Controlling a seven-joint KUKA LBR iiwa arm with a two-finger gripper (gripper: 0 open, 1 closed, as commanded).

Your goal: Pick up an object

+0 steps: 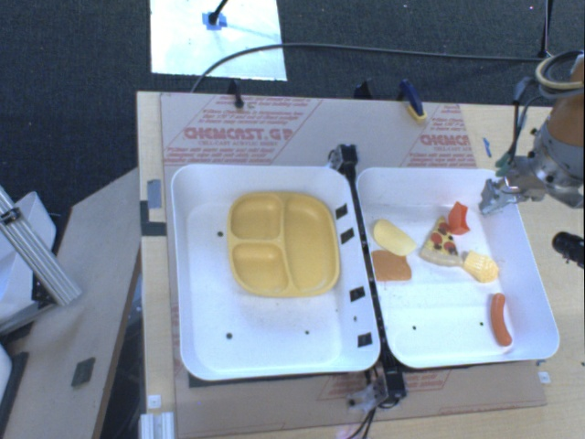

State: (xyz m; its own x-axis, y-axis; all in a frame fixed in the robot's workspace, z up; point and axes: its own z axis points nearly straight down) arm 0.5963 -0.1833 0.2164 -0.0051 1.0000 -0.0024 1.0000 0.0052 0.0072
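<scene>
A yellow plastic divided plate (281, 243) lies far left of the gripper (494, 196); nearer, a red toy piece (457, 217) sits just below-left of it. The approach appears under way; next likely a descent. Finger state cannot be told.

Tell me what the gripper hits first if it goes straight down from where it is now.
Probably the right bin's far right rim or the bare floor just inside it. The gripper hangs over that edge, with the red piece a little to its left. Depth is unclear from this slanted view.
</scene>
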